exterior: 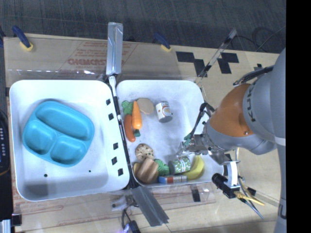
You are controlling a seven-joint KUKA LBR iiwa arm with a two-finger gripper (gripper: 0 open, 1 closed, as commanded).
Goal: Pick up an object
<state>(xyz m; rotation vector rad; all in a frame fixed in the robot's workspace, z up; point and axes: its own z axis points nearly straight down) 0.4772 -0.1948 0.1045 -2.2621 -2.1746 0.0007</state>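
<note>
In the right white plastic bin's [160,89] lower right corner, beside the curved yellow toy banana [197,169]: gripper [187,147] over the small green-labelled can [181,165], jaw state impossible to tell; probably light, rigid, slick, best pinched across its round sides

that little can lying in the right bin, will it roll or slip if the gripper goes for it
The small can lies on its side on bare bin floor, so a nudge would probably roll it. Its curved, smooth-looking wall may slip between two fingers. It looks rigid, and likely light. The gripper sits away from it, near the banana.
</note>
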